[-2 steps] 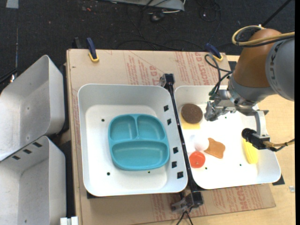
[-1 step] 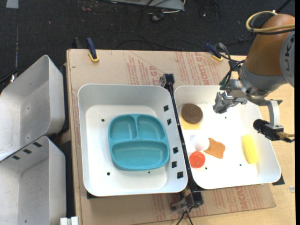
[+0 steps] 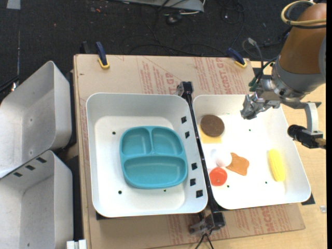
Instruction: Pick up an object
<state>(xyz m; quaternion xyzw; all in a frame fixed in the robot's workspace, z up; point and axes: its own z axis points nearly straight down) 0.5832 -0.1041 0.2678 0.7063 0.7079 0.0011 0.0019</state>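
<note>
In the right bin (image 3: 295, 191) lie a brown round patty (image 3: 212, 125) on a yellow slice, a white egg-like piece (image 3: 223, 158), an orange flat piece (image 3: 239, 164), a small red-orange round piece (image 3: 218, 177) and a yellow corn cob (image 3: 276, 165). My gripper (image 3: 250, 109) hangs over the bin's far part, to the right of the brown patty and apart from it. Nothing shows between its fingers.
The left bin (image 3: 98, 139) holds a teal divided plate (image 3: 153, 156). A black divider with clips (image 3: 193, 139) runs between the bins. Two white containers (image 3: 31, 139) stand off the bench at the left. Blue-and-yellow clamps (image 3: 102, 56) grip the board's far edge.
</note>
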